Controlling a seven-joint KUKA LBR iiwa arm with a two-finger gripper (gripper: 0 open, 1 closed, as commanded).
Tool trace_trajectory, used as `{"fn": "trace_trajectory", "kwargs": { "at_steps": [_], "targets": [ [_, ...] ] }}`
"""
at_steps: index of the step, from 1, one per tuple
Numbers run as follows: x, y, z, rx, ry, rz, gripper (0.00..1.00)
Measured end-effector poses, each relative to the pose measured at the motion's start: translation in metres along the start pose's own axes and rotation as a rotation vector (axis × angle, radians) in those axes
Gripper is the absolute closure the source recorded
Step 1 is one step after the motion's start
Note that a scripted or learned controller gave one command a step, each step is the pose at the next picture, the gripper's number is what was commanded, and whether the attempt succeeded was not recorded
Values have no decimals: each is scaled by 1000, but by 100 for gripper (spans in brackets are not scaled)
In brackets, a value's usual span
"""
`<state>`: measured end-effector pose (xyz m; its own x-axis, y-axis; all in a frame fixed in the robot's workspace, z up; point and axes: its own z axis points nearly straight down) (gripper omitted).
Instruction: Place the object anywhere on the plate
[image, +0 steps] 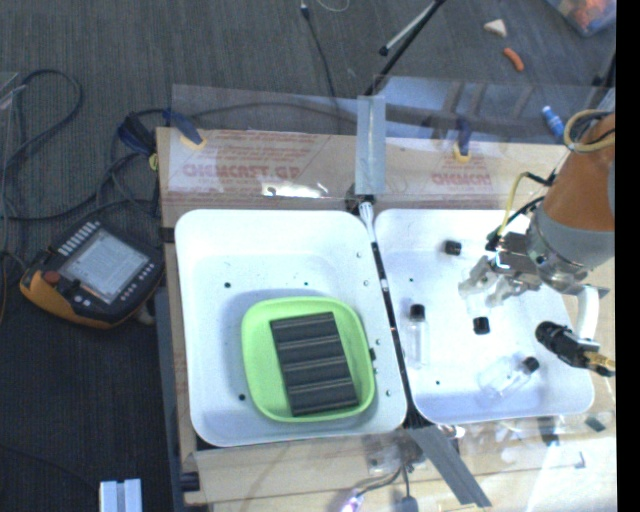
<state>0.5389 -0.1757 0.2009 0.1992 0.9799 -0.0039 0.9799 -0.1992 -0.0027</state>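
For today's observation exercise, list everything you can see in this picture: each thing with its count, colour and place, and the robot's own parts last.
Bins: two, white, side by side on the bench.
Plate: one, green, in the left bin.
Ridged block: one, dark grey, lying on the plate.
Small vials: at least two, clear with black caps, in the right bin.
Loose caps: two, black, right bin.
Handheld controller: one, grey and orange, floor at left.
Cables: several, black, floor at left.
Arm: one, grey and orange, from right.
Gripper: one, over the right bin.
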Motion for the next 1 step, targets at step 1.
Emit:
{"fn": "trace_trajectory", "kwargs": {
  "at_steps": [1],
  "targets": [
    [0,0,0,0,0,0,0]
  ]
}}
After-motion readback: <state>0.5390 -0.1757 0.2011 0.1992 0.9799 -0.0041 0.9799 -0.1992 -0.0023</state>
